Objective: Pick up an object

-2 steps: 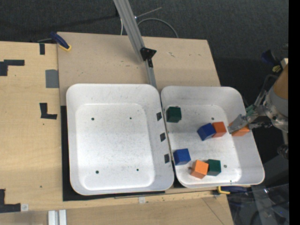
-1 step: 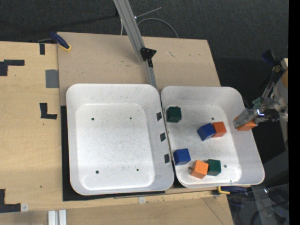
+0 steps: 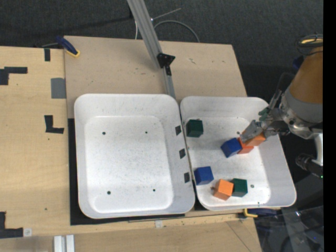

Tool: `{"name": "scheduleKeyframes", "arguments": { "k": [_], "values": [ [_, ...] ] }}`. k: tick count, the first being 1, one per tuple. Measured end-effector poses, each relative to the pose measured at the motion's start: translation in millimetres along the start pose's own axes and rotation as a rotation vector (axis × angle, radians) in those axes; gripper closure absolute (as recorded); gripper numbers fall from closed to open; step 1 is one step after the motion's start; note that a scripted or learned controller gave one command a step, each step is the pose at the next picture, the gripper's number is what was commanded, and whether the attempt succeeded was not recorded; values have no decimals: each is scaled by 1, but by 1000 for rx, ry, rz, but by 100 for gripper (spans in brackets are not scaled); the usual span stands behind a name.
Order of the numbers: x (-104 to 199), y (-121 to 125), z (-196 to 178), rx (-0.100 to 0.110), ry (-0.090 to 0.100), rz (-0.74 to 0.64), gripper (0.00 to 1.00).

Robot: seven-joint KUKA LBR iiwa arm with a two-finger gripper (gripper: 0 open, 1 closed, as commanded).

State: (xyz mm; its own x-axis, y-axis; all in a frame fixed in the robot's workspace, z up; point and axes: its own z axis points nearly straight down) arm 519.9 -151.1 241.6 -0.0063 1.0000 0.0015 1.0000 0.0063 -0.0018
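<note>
The right bin (image 3: 273, 193) holds several small blocks. A dark green cube (image 3: 195, 127) lies near its back left. A blue cube (image 3: 230, 147) sits mid-bin, touching an orange-red block (image 3: 247, 147) on its right. Toward the front are another blue cube (image 3: 203, 174), an orange cube (image 3: 224, 188) and a green cube (image 3: 240, 187), the last two side by side. My gripper (image 3: 253, 133) reaches in from the right and hangs low, right over the orange-red block, partly covering it. Whether it touches the block is unclear.
The left bin (image 3: 126, 156) lies beside the right one, their rims meeting at the middle. A slanted metal pole (image 3: 149, 30) crosses the bench behind the bins. The grey arm (image 3: 307, 96) with its orange band stands over the right bin's right rim.
</note>
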Motion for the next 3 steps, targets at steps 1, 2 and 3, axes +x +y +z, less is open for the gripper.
{"name": "scheduleKeyframes", "arguments": {
  "k": [1, 2, 3],
  "values": [
    [51, 12, -6, -1, 1, -1, 100],
    [108, 27, -10, 0, 1, -1, 100],
    [148, 45, -4, 0, -1, 1, 100]
  ]
}}
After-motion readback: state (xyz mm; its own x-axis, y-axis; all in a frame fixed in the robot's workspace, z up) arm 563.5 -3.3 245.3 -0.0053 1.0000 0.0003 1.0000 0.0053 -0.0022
